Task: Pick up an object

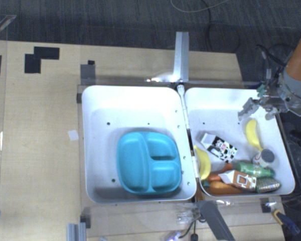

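The jaws of the grey two-finger gripper (257,109) hang spread wide and empty just above the curved yellow plastic banana (253,135) in the right white bin (215,107), seemingly lined up to descend.

Two white bins stand side by side on the bench. The left bin (98,134) holds a blue tray (148,161) with compartments. The right bin (215,109) holds several things near its front edge — a banana (253,134), a second banana (202,163) against the left wall, a black-and-white box (218,146), a green bottle (255,170), a carrot (221,187). The gripper (258,109) is spread open above the right bin's far right part, just over the first banana, with nothing between its fingers.
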{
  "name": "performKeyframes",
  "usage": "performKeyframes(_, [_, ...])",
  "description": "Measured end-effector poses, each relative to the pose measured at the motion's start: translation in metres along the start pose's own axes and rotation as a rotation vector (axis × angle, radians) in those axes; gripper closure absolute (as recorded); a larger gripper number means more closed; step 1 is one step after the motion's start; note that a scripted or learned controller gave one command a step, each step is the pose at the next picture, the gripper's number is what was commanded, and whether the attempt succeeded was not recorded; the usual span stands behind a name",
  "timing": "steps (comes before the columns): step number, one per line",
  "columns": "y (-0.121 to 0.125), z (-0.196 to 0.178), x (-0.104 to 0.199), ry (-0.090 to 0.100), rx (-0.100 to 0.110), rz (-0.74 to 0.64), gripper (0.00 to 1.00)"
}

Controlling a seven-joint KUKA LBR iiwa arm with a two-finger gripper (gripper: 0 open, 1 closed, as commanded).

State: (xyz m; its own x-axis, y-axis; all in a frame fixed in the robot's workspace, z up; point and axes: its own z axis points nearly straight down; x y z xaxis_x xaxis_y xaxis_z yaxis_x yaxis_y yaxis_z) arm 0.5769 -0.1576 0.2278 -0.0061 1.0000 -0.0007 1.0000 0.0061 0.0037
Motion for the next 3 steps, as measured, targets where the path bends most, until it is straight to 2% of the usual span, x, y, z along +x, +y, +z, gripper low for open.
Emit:
performKeyframes(1, [0.014, 0.089, -0.047, 0.000, 0.002, -0.023, 0.00])
performKeyframes(2, [0.014, 0.089, -0.047, -0.001, 0.000, -0.023, 0.00])
performKeyframes(3, [0.018, 0.139, -0.047, -0.001, -0.007, -0.008, 0.00])
